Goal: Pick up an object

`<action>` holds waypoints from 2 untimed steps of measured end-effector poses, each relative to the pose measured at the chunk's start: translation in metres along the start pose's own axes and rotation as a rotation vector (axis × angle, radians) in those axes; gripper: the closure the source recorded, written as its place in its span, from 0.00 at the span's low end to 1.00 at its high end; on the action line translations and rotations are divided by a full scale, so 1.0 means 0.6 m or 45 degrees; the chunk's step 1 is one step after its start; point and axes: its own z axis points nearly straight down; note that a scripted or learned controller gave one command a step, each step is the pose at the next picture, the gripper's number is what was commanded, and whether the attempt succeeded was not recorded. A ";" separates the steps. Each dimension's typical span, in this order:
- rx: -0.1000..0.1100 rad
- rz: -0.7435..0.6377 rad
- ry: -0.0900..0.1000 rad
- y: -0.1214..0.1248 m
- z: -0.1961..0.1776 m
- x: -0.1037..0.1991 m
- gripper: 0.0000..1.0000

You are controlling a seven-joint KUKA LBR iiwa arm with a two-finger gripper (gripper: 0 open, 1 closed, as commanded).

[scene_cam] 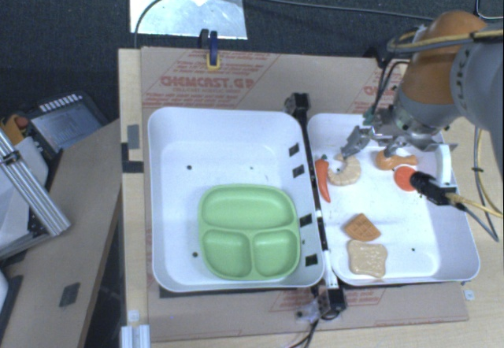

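We judge the pick as barely begun: nothing is lifted, and every object lies on the floor of its bin. Our hand (354, 142) hangs low in the right bin (453, 260), its tip just above the round cracker (345, 172), which looks like the nearest candidate. Whether it is spread wide or drawn narrow we cannot tell from this slant, and we see nothing caught in it.

Just beside the cracker, on the side away from the arm, lies the chili (323, 178) along the bin wall. Toward the arm sit an orange piece (394, 159) and a red disc (405, 177). Nearer the front edge, well apart from the hand, rest a brown cracker (361, 227) and a toast slice (368, 260).

The left bin (169, 181) carries a green tray (249, 230).

What is left, as we see it: settle on the cracker, grip it, and raise it free.
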 end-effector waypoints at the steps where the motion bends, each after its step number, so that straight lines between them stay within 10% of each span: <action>1: 0.001 0.000 0.001 -0.003 0.070 0.003 0.00; 2: -0.007 0.000 0.000 0.000 0.047 0.002 1.00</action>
